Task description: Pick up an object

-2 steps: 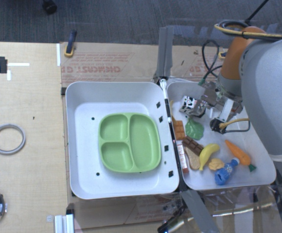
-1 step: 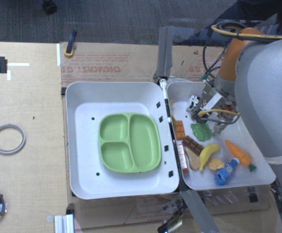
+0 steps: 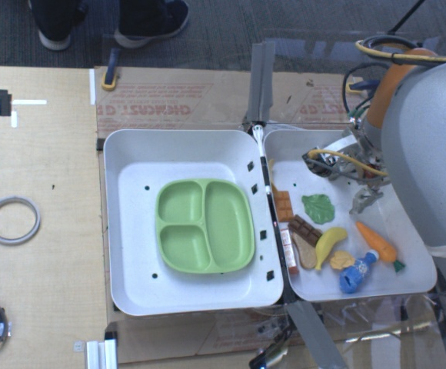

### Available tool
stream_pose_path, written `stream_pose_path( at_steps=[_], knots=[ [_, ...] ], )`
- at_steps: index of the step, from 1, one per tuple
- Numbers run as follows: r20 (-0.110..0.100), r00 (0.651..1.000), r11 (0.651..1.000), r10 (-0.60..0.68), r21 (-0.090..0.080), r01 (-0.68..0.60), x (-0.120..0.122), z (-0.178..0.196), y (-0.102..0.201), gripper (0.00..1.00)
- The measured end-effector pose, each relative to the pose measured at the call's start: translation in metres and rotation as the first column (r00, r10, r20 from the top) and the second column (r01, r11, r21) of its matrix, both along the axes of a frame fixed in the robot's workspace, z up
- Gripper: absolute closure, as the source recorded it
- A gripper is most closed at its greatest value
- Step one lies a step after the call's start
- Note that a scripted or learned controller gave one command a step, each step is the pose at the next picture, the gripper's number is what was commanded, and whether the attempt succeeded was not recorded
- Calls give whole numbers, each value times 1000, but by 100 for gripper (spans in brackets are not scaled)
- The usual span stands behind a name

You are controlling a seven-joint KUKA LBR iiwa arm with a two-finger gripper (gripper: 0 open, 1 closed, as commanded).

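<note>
My gripper (image 3: 364,201) hangs over the right bin (image 3: 407,283), near its middle. Just to its left a green leafy piece (image 3: 317,207) lies on the bin floor. Below it lies an orange carrot (image 3: 377,241). Toward the bin's front are a yellow banana (image 3: 329,245), a blue bottle (image 3: 355,274) and a small yellow piece (image 3: 341,261). A brown chocolate bar (image 3: 304,228), a tan slice (image 3: 307,254) and an orange wafer (image 3: 283,204) lie along the left side. Nothing shows as held by the gripper.
The left bin (image 3: 123,229) holds a green divided plate (image 3: 205,226). A thin red-and-white stick (image 3: 287,249) lies against the right bin's left wall. The grey arm (image 3: 427,152) with its cables covers the right bin's far right. A roll of tape (image 3: 10,220) lies on the bench at left.
</note>
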State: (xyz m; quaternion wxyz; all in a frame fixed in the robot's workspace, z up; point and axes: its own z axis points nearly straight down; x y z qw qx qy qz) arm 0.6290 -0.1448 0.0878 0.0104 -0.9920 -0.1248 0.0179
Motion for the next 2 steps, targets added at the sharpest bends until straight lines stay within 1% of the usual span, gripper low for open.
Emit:
stream_pose_path(
  at_steps=[1,2],
  knots=[
    [1,998,998,-63,-22,63,13,0,28,0],
    [19,998,998,-56,-21,56,17,11,31,100]
  ],
)
